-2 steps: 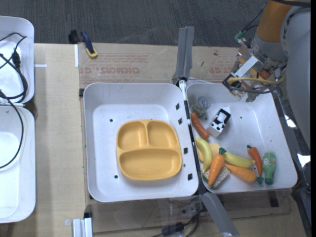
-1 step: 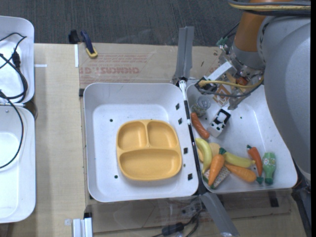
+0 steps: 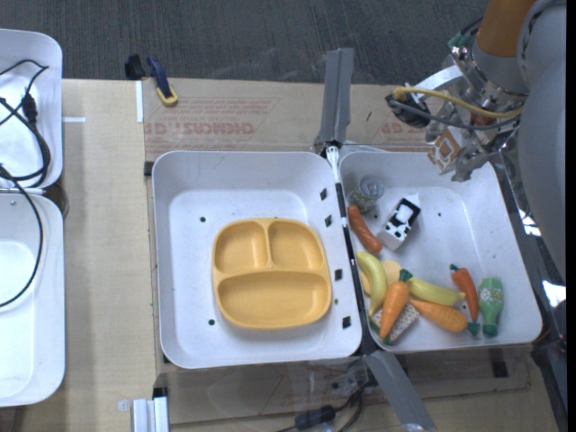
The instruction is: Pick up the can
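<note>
Can (image 3: 442, 152), brown-and-white with an unreadable label, hangs at the gripper (image 3: 457, 158) over the right bin's (image 3: 504, 241) upper-right rim; its grip cannot be told. Upside-down red print crosses the surface (image 3: 225, 115). The bin's centre floor lies open.

Yellow tray (image 3: 270, 273), orange carrots (image 3: 393, 309), green bottle (image 3: 490, 306), black-and-white cow (image 3: 400, 221).

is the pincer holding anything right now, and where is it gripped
Cannot tell: a small orange-and-white thing sits at the pincer, above the right bin's far corner.
</note>
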You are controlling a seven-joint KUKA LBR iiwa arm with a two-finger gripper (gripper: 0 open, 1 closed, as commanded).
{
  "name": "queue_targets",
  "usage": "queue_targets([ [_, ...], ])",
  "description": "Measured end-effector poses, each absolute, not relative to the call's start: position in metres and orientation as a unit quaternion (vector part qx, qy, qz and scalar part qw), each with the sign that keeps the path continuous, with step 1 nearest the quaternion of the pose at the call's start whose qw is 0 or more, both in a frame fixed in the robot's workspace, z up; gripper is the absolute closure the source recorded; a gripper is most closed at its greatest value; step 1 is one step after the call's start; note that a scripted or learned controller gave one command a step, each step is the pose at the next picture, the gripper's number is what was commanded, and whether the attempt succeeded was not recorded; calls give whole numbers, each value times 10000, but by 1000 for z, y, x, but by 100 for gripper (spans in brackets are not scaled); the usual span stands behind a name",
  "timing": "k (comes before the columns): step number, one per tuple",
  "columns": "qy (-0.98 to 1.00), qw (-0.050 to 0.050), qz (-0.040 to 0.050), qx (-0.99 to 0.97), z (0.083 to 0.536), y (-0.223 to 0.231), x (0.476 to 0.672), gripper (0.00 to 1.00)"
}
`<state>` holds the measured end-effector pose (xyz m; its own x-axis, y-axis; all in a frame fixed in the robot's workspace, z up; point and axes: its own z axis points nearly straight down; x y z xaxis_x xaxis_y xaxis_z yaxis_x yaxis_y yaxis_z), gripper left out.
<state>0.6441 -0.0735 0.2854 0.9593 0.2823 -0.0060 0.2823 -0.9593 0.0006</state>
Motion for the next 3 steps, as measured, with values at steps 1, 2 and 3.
queue_targets([
  [1,1426,8,-30,9898,285,-73,644,0],
  [2,1255,2,-36,9921,188,1,611,0],
  [3,1021,-1,-41,9948,189,-76,554,0],
])
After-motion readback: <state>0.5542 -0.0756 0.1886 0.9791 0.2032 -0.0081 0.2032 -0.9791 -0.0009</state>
